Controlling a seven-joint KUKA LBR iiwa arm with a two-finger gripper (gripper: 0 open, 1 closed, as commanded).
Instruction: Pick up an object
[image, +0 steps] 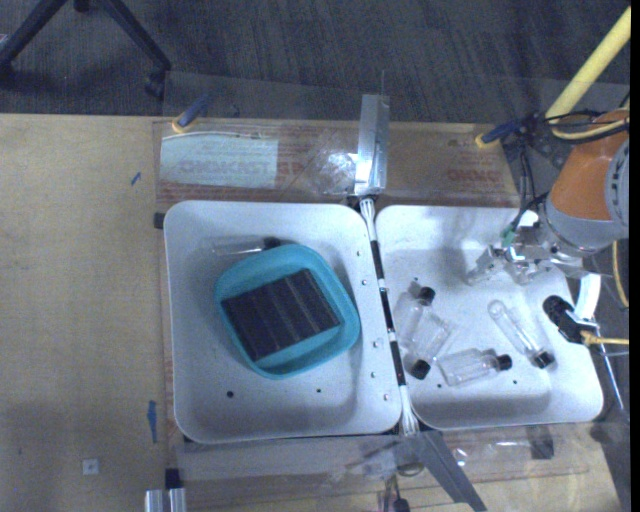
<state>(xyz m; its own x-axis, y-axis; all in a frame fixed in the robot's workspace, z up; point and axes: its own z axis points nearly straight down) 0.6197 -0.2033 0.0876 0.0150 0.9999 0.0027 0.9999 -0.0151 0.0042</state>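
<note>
Two white bins sit side by side on the bench (80, 300), meeting along a shared edge. In the left bin (190, 330) a teal tub (300, 258) sits near the centre, turned at a slant, with a dark ribbed insert (280, 315) lying in it. A lone vial (240, 245) lies just beyond the tub toward the bin's far edge, its end close to the tub's rim. The right bin (450, 235) holds four clear, black-capped vials, all lying flat in its near half. The left vial (412, 312) is near the shared edge with its cap toward the far edge. The low vial (432, 342) is just beside it, cap toward the near edge. The flat vial (468, 366) lies along the near edge, cap toward the right edge. The right vial (508, 320) slants toward the near right corner. The gripper (512, 258) hangs over the far right part of this bin, close to the right edge, apart from every vial, with the right vial nearest to it. Whether it is open or closed cannot be told at this angle. The arm (585, 185) shows its orange band past the bin's right edge.
</note>
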